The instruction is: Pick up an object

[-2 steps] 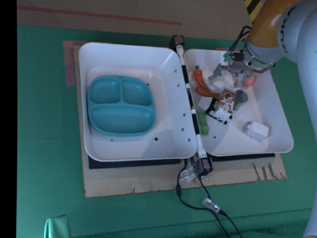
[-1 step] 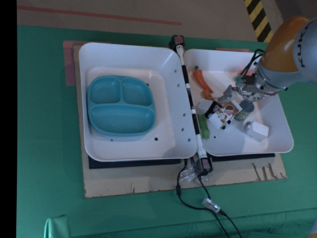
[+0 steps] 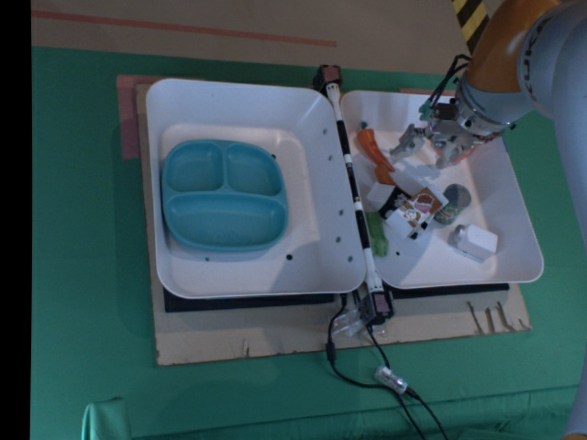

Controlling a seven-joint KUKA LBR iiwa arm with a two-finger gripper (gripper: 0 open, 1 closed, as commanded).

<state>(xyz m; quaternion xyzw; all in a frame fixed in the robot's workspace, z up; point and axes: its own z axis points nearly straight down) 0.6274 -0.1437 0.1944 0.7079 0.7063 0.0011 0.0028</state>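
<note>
From above, the worktop (image 3: 83, 246) is covered in green cloth, with a sheet of cardboard (image 3: 275, 342) under two shallow white bins set side by side. The left bin (image 3: 238, 104) holds a teal divided plate (image 3: 223, 195) with three compartments, lying flat toward that bin's left half. The right bin (image 3: 514, 236) is the landmark for the rest: the grey arm (image 3: 541, 53) with its orange band comes in over its upper right corner, and the hand (image 3: 429, 149) hangs over the upper middle of the bin with its two fingers (image 3: 406, 142) spread apart and nothing between them. Just left of the hand, near the bin's upper left, lies an orange carrot-like toy (image 3: 371, 145). Below the hand, in the middle of the bin, sits a cluster of small things: a white block (image 3: 415, 174) right under the fingers, a small printed box (image 3: 417, 207) tilted beside a black-and-white piece (image 3: 382, 193), and a round grey-green lid-like thing (image 3: 454, 200) just to the right of them. Whether the fingers touch the white block cannot be told. A green item (image 3: 377, 230) lies along the bin's left wall, lower down. A white box (image 3: 473, 240) rests alone toward the bin's lower right. Between the two bins runs a black-and-white striped bar (image 3: 351, 177), and from its lower end, below the right bin's lower left corner, black cables (image 3: 367, 360) trail across the cardboard onto the green cloth.
</note>
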